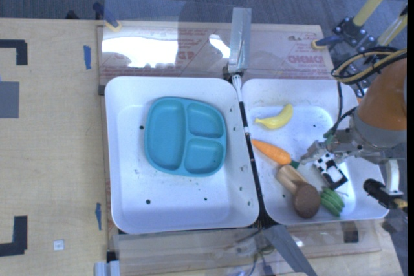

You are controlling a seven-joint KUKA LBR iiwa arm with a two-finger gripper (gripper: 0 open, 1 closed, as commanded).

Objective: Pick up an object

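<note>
A blue divided plate (185,136) is seen in the left bin (123,203). In the right bin (310,103), a carrot (272,151) lies just beside the gripper (321,155), whose finger state cannot be told. The approach is judged under way; a descent and closure on it are called for.

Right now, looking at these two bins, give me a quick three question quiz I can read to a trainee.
1. True or false: the blue divided plate lies in the left bin.
2. Which item lies nearest the far wall of the right bin? A) the carrot B) the banana C) the brown mushroom
3. Fill in: the green vegetable lies right beside the brown ____.

Key:
1. True; the plate is the one thing in that bin.
2. B; the carrot and mushroom lie nearer the camera.
3. Mushroom; the two sit side by side near the bin's front, below the gripper.
</note>
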